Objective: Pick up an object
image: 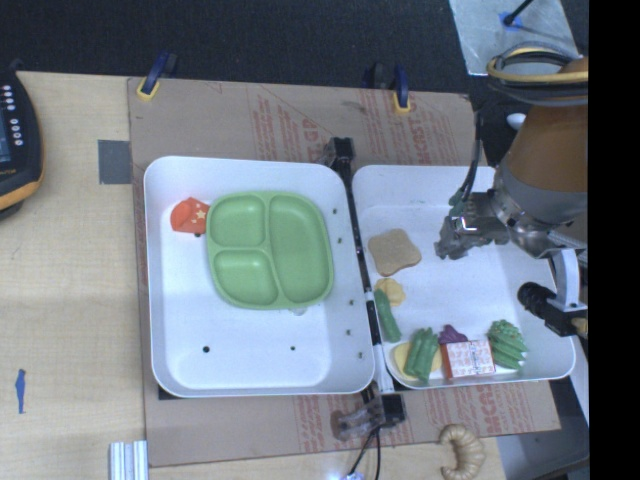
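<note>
The right white bin holds several toy foods. A tan bread slice lies at its left, with a small yellow piece and a green cucumber below it. Along the front edge lie green pea pods, a purple piece, a red and white box and a leafy green piece. My gripper hangs over the right bin's middle, just right of the bread slice and apart from it. I see nothing held in it.
The left bin carries a green divided plate and a red piece by its left wall. Both bins rest on cardboard held by clamps. A tan curled object lies in front, outside the bins.
</note>
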Controlling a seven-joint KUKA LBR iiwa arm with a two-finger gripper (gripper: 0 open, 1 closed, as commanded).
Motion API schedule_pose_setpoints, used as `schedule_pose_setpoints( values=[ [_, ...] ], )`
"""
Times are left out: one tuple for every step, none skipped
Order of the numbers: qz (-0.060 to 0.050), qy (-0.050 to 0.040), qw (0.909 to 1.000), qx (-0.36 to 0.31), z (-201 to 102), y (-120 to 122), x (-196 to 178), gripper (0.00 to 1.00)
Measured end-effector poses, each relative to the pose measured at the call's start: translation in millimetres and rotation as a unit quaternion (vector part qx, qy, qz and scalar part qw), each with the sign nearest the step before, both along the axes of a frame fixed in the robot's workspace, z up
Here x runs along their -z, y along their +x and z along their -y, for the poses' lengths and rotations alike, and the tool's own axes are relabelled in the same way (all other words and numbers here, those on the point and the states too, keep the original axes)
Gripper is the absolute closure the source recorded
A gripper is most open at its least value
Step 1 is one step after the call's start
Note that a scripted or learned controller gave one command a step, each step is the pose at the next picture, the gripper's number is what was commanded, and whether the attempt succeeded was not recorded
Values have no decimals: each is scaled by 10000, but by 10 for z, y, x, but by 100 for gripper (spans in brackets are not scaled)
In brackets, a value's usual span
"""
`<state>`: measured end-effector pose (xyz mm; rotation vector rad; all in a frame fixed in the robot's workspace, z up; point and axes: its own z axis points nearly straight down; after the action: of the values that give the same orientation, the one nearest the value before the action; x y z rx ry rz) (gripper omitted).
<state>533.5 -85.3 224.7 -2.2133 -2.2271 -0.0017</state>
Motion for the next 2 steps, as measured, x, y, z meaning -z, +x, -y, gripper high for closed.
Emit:
schedule_pose_setpoints(
  values=[
    [-27,-2,10000,-13,-419,-8,156,100],
    [23,-9,10000,-14,-770,1091,334,100]
  ],
)
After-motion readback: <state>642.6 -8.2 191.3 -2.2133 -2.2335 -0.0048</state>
